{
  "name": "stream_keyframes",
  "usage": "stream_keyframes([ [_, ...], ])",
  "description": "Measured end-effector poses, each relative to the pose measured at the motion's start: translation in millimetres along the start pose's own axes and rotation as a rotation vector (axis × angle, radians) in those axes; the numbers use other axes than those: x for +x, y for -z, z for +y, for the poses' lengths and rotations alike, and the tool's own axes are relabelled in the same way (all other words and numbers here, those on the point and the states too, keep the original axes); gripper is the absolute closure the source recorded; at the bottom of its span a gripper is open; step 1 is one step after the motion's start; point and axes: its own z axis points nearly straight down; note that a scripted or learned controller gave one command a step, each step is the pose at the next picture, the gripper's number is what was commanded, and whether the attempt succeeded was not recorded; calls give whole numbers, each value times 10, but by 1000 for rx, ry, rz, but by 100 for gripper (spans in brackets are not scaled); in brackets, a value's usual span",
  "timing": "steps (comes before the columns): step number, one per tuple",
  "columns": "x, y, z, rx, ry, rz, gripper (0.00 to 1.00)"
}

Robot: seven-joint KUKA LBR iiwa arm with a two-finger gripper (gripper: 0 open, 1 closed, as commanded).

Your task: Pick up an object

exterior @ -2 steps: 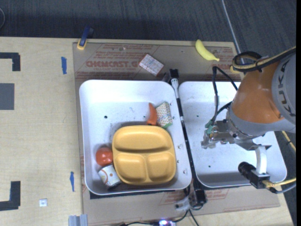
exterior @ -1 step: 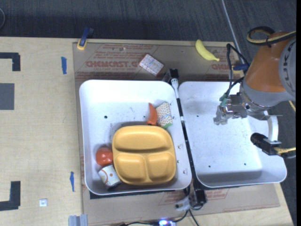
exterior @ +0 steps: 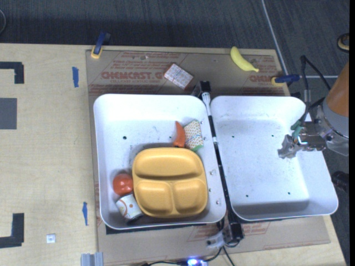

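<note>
The left bin [exterior: 111,115] holds a large yellow sectioned tray [exterior: 169,182]. An orange carrot-like piece [exterior: 179,134] and a patterned packet [exterior: 193,134] lie just behind it. A red ball [exterior: 122,183] and a small white cup with orange marks [exterior: 128,206] sit at its left. My gripper [exterior: 290,147] hangs over the right side of the right bin [exterior: 249,176], near its right wall. Nothing shows between its fingers.
A yellow banana [exterior: 243,60] and a small patterned card [exterior: 178,75] lie on the board behind the bins. Blue clamps [exterior: 100,43] hold the board's corners. A black divider [exterior: 213,143] runs between the two bins.
</note>
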Motion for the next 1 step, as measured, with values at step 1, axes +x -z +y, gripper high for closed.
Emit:
stream_keyframes([
  [1,406,-277,-98,1,1,2,100],
])
